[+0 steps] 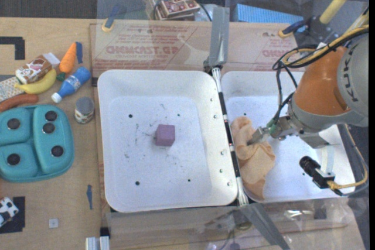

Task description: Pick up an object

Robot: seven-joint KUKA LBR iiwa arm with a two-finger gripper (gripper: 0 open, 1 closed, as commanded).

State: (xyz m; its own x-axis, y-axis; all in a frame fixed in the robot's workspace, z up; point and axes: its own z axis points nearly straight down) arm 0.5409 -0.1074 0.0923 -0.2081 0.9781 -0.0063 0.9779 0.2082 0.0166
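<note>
Faint red "CHEMCAST GP" print on the clear sheet [153,48]

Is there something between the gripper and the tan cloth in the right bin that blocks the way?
Nothing visible does. The gripper is already at the tan cloth, with its tip against the upper part of the cloth, near the left wall of the right bin. The purple cube lies apart in the left bin.

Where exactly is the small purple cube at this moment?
The purple cube lies near the middle of the left bin, alone, well apart from the tan cloth that lies in the right bin by the gripper.
</note>
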